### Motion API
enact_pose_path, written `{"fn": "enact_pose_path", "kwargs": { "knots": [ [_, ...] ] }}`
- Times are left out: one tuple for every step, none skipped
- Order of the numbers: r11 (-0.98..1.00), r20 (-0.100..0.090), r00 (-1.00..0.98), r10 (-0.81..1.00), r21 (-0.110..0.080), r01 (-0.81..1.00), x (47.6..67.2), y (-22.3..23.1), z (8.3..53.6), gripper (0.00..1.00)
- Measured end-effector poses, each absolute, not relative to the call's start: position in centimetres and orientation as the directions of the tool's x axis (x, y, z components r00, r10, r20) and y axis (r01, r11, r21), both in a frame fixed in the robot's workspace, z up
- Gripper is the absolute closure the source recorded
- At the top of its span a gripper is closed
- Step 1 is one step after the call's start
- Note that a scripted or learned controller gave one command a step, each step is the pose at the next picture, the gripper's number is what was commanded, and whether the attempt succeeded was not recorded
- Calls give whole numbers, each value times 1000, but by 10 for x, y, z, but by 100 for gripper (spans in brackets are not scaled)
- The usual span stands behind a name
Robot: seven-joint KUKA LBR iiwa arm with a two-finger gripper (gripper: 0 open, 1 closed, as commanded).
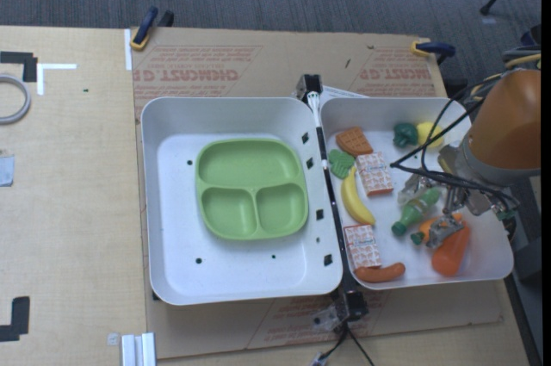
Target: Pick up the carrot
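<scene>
Camera view looking down at a slant gives us two shallow white bins side by side. Over in the left white bin [164,269] we've got a light green three-compartment plastic plate [253,188] sitting about in the middle. The right white bin [482,274] is the messy one: a yellow plastic banana [354,197], two small red-and-white cartons [374,174], a reddish sausage [380,273] along the near wall, a green bottle [413,212], a dark green broccoli piece [405,133].

The orange toy carrot [450,252] lies near the bin's near right corner, tilted. The two-finger gripper [449,216] hangs just above the carrot's top end, under the arm's orange band [510,121]. Honestly we can't tell if the fingers are spread or closed, too much cable and clutter there, and we can't see the carrot between them either.
</scene>
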State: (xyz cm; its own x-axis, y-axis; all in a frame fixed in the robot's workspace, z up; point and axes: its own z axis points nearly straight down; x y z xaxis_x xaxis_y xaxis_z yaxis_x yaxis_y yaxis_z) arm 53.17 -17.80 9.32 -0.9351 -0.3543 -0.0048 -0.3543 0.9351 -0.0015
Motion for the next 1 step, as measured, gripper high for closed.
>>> {"fn": "enact_pose_path", "kwargs": {
  "knots": [
    [763,-3,-763,-647,-2,-647,523,-160,93,0]
  ]
}}
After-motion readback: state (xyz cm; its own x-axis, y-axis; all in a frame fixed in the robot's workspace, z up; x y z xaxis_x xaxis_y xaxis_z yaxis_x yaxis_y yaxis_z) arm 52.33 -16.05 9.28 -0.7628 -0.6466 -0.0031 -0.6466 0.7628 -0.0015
